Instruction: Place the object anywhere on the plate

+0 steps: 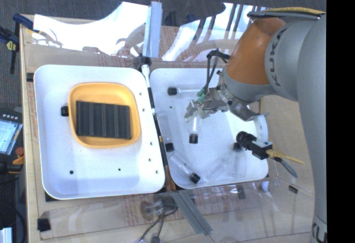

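"KUKA" lettering on arm (288,64)

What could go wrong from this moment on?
1. The gripper hovers over the right bin among several small clear, dark-capped items; a grab may miss or catch the wrong one.
2. The yellow plate lies in the left bin; carrying across the divider risks a drop.

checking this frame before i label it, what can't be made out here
- Hand, camera view: too small and blurred against the right bin to tell how its fingers stand or whether anything is in them.
- Small dark pieces in the right bin: too small to identify.
- Arm: cut off at the right side.
- Yellow plate: dark ribbed insert covers its middle.
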You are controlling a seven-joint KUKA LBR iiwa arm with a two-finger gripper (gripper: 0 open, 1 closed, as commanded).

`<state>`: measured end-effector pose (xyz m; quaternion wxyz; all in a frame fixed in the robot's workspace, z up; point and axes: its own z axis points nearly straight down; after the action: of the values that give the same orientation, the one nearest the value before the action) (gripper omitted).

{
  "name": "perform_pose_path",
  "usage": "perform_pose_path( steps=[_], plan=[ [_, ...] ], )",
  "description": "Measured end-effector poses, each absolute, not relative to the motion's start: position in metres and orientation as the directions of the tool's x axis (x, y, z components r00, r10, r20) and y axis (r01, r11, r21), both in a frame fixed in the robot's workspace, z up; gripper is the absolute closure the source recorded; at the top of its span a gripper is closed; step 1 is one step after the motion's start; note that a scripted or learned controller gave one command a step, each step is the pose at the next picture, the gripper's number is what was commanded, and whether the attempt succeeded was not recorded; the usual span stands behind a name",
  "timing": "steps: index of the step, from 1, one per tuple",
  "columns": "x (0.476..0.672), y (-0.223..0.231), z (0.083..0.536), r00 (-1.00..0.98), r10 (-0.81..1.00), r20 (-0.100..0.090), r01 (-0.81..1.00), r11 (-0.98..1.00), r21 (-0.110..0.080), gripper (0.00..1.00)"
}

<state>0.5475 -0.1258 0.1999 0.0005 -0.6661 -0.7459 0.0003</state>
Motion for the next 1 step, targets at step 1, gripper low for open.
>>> perform_pose_path(
  steps=[1],
  plan=[
    [0.5876, -0.0793, 0.2246, -0.109, 0.994, 0.001, 0.994, 0.109, -0.002, 1.0]
  ],
)
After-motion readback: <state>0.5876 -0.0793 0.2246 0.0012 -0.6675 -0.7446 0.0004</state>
